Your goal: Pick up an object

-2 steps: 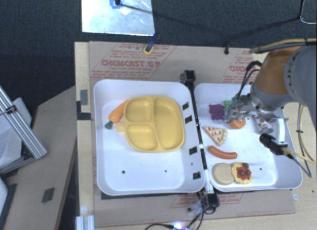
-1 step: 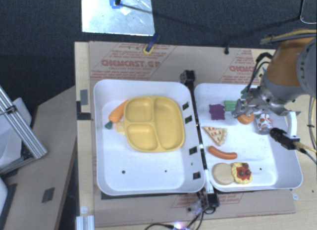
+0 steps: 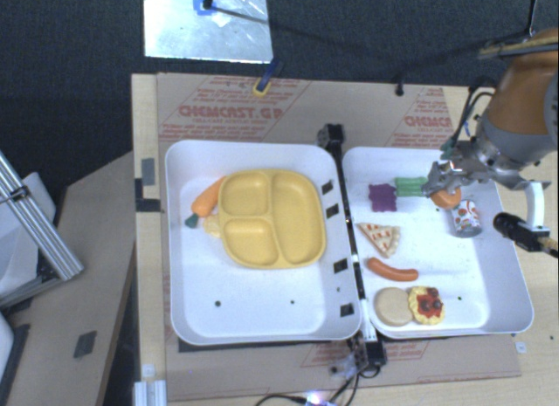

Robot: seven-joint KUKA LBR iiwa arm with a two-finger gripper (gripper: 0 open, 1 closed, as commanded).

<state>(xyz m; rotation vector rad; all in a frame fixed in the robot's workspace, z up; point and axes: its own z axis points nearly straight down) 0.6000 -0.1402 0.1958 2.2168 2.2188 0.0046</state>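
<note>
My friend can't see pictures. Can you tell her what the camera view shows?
A robot arm's gripper hangs over the right white bin, above toy food: a pizza slice, a sausage, a purple piece and a small can. The left bin holds a yellow divided plate with a carrot beside it.

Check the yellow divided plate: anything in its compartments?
Empty. All three compartments of the yellow plate show bare; the carrot lies outside, against its left rim.

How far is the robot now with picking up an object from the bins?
Done: the arm has reached over the right bin, and the gripper is down among the toys. In hand: something orange sits at its tip, but a grasp cannot be confirmed. Left: a clear lift; the sausage and pizza slice lie untouched.
</note>
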